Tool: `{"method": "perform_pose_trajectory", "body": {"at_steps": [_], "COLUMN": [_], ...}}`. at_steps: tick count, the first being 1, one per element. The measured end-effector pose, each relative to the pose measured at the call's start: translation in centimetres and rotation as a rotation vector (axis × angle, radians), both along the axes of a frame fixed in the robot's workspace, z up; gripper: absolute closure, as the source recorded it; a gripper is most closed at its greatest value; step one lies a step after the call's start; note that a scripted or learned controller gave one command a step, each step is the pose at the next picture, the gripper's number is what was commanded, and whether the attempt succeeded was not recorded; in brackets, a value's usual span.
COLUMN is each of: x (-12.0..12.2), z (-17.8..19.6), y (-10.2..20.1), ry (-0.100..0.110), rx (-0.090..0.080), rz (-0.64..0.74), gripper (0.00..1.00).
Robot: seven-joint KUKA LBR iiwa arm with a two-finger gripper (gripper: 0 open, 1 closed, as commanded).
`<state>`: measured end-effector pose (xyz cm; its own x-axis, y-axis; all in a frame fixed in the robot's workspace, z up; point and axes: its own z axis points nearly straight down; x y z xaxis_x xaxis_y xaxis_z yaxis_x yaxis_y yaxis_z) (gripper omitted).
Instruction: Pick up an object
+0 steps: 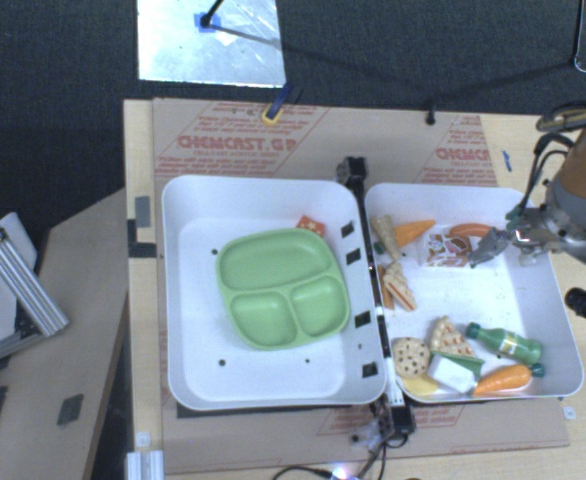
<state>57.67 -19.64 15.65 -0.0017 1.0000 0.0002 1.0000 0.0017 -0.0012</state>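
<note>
The right bin holds several toy foods: an orange wedge, a sausage-like piece, a clear packet, a sandwich slice, crackers, a green bottle, a carrot and a white-green block. My gripper hangs low over the bin's upper right part, just right of the packet and sausage piece. Nothing shows between its fingers.
The left bin holds a green divided plate and a small red-orange block behind it. A black divider runs between the bins. The arm's wrist fills the right edge.
</note>
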Motion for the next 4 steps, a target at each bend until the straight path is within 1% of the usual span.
{"method": "perform_pose_trajectory", "body": {"at_steps": [1, 2, 3, 4], "x": [-0.7, -0.7, -0.5, -0.4], "z": [-4.5, -7.3, -6.1, -1.7], "y": [-0.2, -0.1, -0.2, 0.1], "ry": [0.001, 0.000, -0.006, -0.006], "rx": [0.000, 0.000, -0.002, -0.002], "rz": [0.000, 0.000, 0.000, 0.002], "gripper": [0.00, 0.00, 1.00, 1.00]}}
